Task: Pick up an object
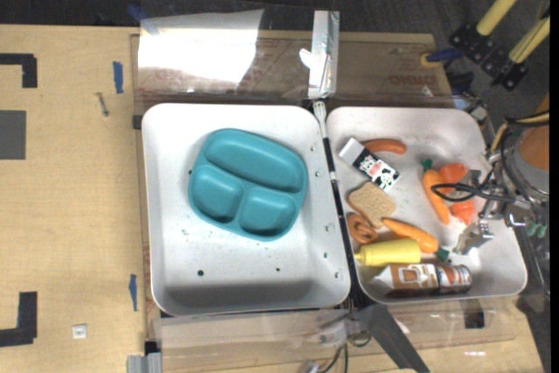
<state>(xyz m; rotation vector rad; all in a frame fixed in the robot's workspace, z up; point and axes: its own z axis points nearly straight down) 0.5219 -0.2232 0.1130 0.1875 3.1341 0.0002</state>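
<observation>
- Camera view: the jaws of the gripper [476, 233] are hanging over the right bin [454, 120] near its right wall. Whether they are spread or closed I cannot tell, and nothing is showing between them.
- The nearest candidate, an orange carrot [436, 192], is lying in the right bin just left of the gripper. Its long axis is running roughly up and down the view, leaning slightly, with the green top pointing toward the far rim.
- A second carrot [409, 231], a yellow bottle [390, 253] and a brown sauce bottle [429, 277] are crowding the near part of the bin, close to the gripper.
- A likely risk: descending here, the fingers may be straddling two items or striking the bin wall, because the pile is tight and the wall is near.
- The left bin [166, 188] is holding a teal divided plate [247, 182].
</observation>
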